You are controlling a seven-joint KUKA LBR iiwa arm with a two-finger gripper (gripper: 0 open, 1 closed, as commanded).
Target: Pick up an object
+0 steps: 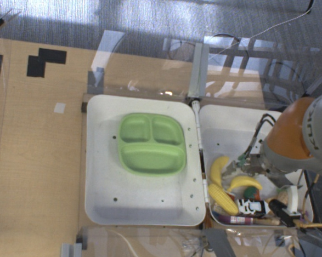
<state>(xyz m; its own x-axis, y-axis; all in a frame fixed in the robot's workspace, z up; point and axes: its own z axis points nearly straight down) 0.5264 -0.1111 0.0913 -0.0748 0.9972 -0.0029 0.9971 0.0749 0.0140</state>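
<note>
The right bin (227, 130) holds a heap of objects at its near end. A yellow banana (217, 170) lies beside the divider, and a second banana (245, 184) curves to its right. A yellow corn cob (222, 198) rests at the front. My gripper (245, 165) hangs low over the heap, just above the second banana and right of the first one. The grey arm with its orange band (289, 137) covers the bin's right side.
A green divided plate (151, 144) sits in the middle of the left bin (100, 165). A black and white item (252, 206), a dark handle (280, 211) and a white piece (291, 198) crowd the right bin's front corner. Cables run along the arm.
</note>
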